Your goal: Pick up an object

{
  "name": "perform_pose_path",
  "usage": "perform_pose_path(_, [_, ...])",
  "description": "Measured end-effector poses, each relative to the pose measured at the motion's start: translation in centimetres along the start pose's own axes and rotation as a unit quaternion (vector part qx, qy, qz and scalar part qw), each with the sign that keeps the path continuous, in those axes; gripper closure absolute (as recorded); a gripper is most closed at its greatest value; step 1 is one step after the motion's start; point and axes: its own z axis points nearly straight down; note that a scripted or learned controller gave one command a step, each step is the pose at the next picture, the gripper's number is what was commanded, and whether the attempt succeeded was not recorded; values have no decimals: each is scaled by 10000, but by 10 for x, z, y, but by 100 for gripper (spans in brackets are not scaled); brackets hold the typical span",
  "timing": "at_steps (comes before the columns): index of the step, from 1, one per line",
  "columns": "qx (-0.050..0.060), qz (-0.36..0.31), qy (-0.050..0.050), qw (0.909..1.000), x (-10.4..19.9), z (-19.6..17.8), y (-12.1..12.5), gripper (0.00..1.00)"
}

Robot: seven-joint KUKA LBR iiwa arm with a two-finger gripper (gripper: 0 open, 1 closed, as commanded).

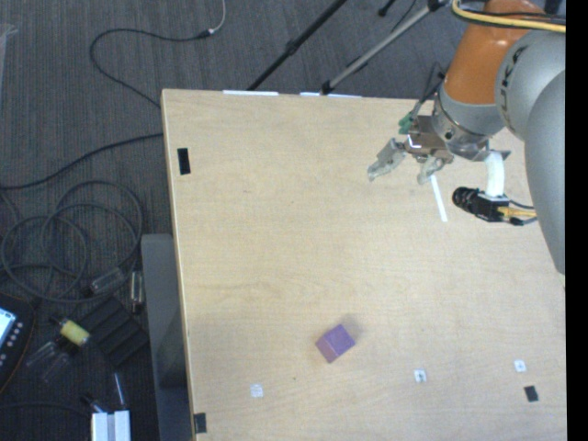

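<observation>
A small purple cube [334, 343] lies on the pale wooden bench top [276, 246], near its front edge and left of the middle. My gripper [405, 169] hangs over the far right part of the bench, well away from the cube and behind it. Its fingers are spread open and point down to the left, with nothing between them. A thin white strip [439, 202] slants down just to the right of the fingers.
A small black tag [184, 161] sits near the bench's left edge, and a few small marks [420, 375] dot the front right. Left of the bench, cables and tools [73, 329] lie on the dark floor. Tripod legs [367, 26] cross behind the far edge.
</observation>
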Motion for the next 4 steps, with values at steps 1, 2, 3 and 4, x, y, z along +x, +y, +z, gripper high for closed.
perform_pose_path(1, [2,23,-5,10000,75,12,-45,0])
perform_pose_path(2, [12,1630,-5,9866,87,12,-75,0])
perform_pose_path(3, [14,1084,-7,9941,141,13,-147,0])
perform_pose_path(4, [18,844,-5,9964,136,13,-183,0])
